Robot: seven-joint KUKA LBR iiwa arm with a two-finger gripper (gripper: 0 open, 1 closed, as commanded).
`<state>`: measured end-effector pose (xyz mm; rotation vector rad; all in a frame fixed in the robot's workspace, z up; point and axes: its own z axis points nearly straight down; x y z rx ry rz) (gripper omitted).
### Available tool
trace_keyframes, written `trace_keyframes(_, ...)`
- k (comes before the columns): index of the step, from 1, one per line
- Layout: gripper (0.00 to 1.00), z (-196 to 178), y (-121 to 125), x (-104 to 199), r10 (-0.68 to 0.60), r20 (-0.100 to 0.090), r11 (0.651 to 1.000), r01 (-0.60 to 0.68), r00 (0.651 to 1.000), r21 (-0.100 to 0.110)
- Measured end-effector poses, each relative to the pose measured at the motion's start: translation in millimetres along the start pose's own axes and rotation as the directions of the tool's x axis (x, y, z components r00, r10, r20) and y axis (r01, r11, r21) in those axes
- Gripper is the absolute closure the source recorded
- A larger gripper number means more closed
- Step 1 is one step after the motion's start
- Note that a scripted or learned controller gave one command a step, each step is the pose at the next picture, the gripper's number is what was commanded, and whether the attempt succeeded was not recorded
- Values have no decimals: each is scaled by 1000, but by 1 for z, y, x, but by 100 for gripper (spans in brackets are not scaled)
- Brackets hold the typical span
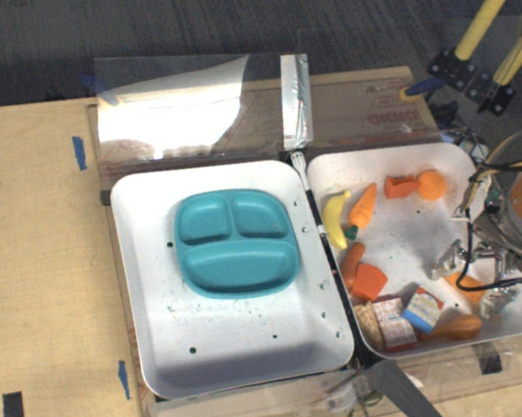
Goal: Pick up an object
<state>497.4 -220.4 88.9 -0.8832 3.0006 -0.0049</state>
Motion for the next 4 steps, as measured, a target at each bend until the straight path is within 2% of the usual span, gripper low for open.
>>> trace_keyframes(1, 100, -13, -2, -4, 2, 11, 1000, -2, 1000, 10)
trace_keyframes(2, 0, -13, -2, -4, 2, 10, 1000, -2, 1000, 8)
trace_keyframes(3, 0, 0, 7, 2, -8, -2, 1000, 8, 1000, 2)
trace_keyframes(4, 100, -13, 6, -3, -8, 9, 1000, 8, 1000, 9)
